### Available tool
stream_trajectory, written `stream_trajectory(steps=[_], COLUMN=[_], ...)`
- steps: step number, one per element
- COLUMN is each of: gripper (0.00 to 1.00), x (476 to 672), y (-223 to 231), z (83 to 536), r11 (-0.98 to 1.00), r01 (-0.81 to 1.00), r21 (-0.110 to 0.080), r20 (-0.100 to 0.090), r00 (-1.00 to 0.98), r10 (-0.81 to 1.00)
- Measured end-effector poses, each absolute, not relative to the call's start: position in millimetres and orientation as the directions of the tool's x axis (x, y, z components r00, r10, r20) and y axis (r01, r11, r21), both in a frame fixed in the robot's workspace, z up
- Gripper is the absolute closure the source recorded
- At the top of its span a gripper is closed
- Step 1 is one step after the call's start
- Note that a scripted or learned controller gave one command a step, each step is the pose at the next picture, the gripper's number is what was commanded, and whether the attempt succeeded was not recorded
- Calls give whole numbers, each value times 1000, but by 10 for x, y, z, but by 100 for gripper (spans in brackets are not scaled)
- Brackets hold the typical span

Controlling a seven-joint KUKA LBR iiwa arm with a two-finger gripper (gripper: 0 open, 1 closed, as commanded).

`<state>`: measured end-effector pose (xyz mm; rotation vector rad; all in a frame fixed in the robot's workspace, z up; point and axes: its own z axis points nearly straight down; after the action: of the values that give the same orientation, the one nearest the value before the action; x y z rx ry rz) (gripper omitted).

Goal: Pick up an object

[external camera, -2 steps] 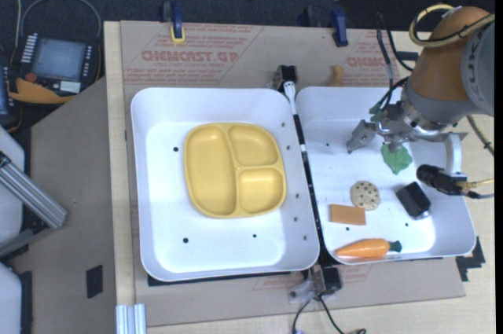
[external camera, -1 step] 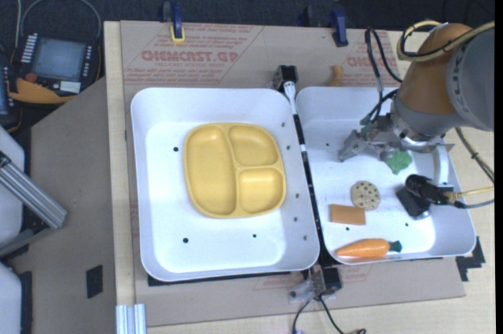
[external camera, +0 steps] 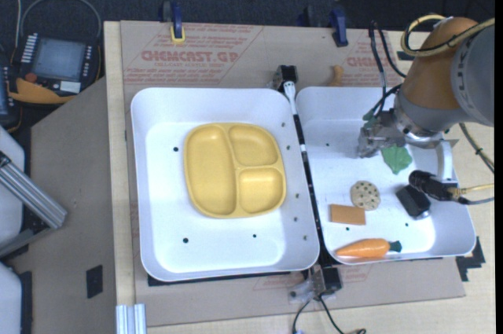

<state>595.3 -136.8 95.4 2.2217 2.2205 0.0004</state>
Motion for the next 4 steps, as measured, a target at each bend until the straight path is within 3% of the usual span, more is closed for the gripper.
stream_trajectory(steps=[3,4], gripper=[100,100], x=[5953,5939], y=[-1455,-824], z=[2428,2431], r11=[0,6], r01=[1000,1000], r21=[9,-1], r20=[-3,2], r00=[0,-6], r10=[1000,1000])
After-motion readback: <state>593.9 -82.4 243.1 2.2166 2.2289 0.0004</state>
